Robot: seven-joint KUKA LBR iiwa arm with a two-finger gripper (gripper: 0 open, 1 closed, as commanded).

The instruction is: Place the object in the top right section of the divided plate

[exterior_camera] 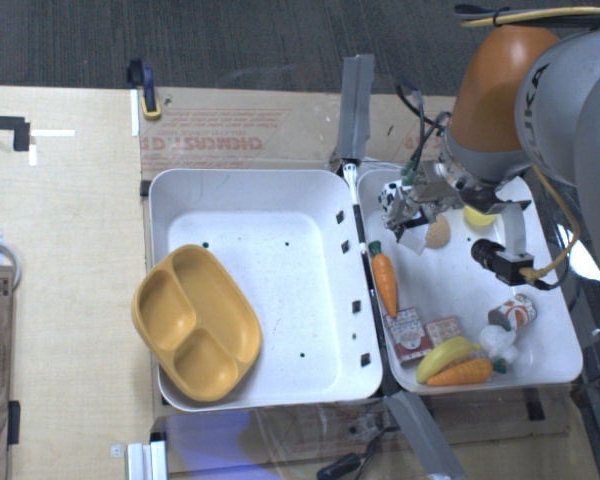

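So, left to right: yellow divided plate (195, 336) sitting in the left bin's (280, 193) front-left corner. Orange carrot (384, 280) lying along the right bin's (555, 368) left wall. Gripper (408, 216) hanging low over that bin's back-left corner, near a beige lump (437, 233). Finger state: can't tell, nothing visibly held.

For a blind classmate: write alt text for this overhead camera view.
A grey robot arm's gripper hovers over the right bin, among toy carrots, a banana and small packets. The left bin holds a yellow divided plate.
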